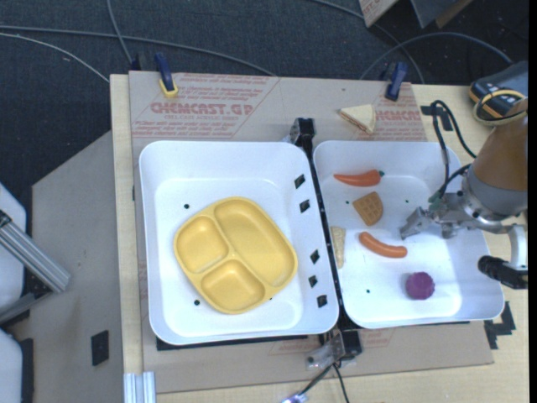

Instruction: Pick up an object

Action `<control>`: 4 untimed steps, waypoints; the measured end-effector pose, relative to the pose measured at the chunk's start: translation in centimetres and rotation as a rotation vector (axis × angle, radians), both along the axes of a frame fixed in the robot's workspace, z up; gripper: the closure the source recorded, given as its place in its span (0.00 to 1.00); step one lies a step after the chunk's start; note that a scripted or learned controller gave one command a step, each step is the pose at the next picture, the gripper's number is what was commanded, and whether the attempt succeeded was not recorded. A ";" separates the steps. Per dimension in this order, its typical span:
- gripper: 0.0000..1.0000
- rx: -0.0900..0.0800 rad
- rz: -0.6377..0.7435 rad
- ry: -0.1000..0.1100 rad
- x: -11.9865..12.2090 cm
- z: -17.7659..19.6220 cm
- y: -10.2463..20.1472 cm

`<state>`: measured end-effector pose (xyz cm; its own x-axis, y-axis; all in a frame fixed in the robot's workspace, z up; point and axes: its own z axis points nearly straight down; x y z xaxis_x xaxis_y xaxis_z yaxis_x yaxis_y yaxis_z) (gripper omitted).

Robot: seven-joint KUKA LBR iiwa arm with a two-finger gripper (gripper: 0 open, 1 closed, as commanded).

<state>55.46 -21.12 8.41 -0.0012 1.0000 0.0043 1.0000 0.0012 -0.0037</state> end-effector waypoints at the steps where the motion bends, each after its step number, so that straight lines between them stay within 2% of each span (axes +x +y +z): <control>1: 1.00 -0.002 0.000 -0.004 0.1 1.2 -0.1; 4: 1.00 -0.006 0.000 -0.010 0.6 14.7 0.9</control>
<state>56.05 -20.26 23.07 -0.0016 1.0000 -0.0020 1.0000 0.0016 0.0062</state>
